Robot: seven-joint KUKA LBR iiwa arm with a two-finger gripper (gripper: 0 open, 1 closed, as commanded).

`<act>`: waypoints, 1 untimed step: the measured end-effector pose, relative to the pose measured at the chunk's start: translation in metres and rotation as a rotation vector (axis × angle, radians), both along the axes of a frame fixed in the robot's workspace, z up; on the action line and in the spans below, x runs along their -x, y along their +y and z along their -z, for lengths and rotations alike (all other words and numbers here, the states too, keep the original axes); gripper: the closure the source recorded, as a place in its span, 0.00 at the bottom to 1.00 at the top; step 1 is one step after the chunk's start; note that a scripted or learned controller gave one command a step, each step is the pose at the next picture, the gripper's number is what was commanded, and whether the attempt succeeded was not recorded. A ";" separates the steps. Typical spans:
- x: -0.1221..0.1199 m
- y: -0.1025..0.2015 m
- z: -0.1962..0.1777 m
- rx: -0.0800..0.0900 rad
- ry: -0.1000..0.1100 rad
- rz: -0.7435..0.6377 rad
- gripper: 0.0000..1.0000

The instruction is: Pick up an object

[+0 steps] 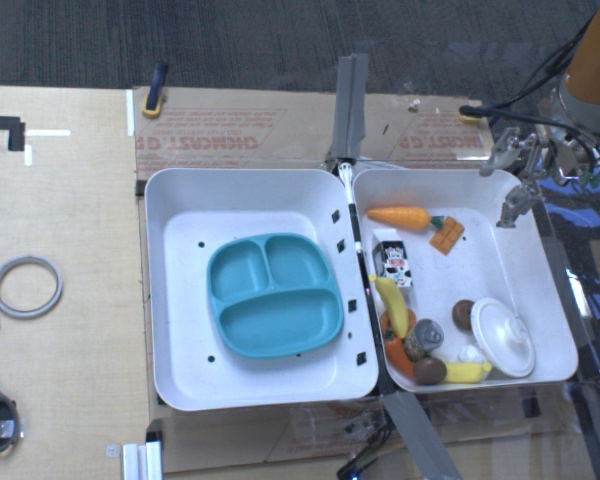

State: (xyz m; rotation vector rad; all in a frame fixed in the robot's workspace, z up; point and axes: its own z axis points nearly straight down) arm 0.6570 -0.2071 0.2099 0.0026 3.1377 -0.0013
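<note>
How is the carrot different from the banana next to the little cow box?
The carrot is orange with a green end; the banana is yellow. The carrot lies crosswise near the far side of the right bin; the banana runs lengthwise by the divider, nearer the front pile. The carrot lies apart; the banana touches other toys. Both are toy foods lying flat.

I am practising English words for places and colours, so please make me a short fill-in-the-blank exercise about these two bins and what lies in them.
1. The divided plate in the left bin is ____ in colour.
2. The carrot lies in the ____ bin.
3. The divided plate has ____ compartments.
4. The tool hangs over the right bin's ____ corner, the one away from the camera.

Missing words: blue; right; three; far right
</note>
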 end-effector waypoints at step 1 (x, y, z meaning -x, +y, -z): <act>0.006 0.035 0.105 0.000 0.000 0.115 0.00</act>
